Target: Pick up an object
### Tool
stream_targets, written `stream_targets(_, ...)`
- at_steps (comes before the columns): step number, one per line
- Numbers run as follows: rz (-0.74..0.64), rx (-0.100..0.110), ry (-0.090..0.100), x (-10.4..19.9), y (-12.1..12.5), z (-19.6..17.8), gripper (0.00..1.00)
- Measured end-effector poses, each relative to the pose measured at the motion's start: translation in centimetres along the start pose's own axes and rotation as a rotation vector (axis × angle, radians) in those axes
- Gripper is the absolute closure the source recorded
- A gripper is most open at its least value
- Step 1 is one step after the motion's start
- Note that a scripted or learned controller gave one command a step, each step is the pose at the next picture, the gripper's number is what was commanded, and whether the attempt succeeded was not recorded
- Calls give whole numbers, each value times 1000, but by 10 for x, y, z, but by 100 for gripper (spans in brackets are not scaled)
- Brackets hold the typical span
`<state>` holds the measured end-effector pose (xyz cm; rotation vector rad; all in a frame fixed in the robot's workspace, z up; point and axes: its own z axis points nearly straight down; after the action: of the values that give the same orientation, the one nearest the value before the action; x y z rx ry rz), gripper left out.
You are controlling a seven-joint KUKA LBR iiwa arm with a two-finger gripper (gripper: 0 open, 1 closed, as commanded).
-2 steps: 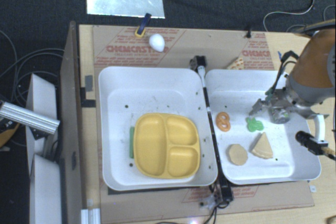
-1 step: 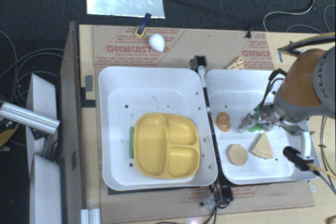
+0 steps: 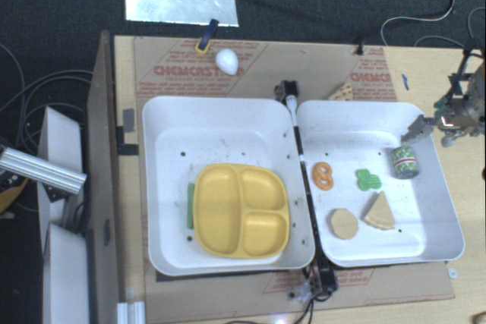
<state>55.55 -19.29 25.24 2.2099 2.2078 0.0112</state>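
At the bottom of the view, nearest the camera, sit the front rims of the two white bins, joined by a black clip (image 3: pixel 323 281). The gripper (image 3: pixel 419 128) shows at the right side, a grey tip poised over the rear right corner of the right bin (image 3: pixel 440 239), with the wrist hardware (image 3: pixel 459 114) trailing off to its right. Whether it is released or clenched cannot be told; nothing is seen in its grasp.

Just below and slightly left of the gripper stands a small can with a green label (image 3: pixel 405 162), close to it but apart. Further left and lower lies a green toy piece (image 3: pixel 368 180), and beyond that an orange pretzel shape (image 3: pixel 323 176) near the divider between the bins. Well below the gripper, toward the front of the same bin, rest a tan wedge (image 3: pixel 379 212) and, just beside it on the left, a round tan biscuit (image 3: pixel 343 224).

Far to the gripper's left, the left bin (image 3: pixel 163 133) holds a yellow divided plate (image 3: pixel 241 210) with a green stick (image 3: pixel 190 205) along its left edge. Behind that bin, on the cardboard covering the tabletop (image 3: pixel 258 64), lies a white egg (image 3: pixel 226 61).
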Motion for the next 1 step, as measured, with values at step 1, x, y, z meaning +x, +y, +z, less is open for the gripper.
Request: stream_targets(1, -6, 28, 20, 19, -9, 161, 0)
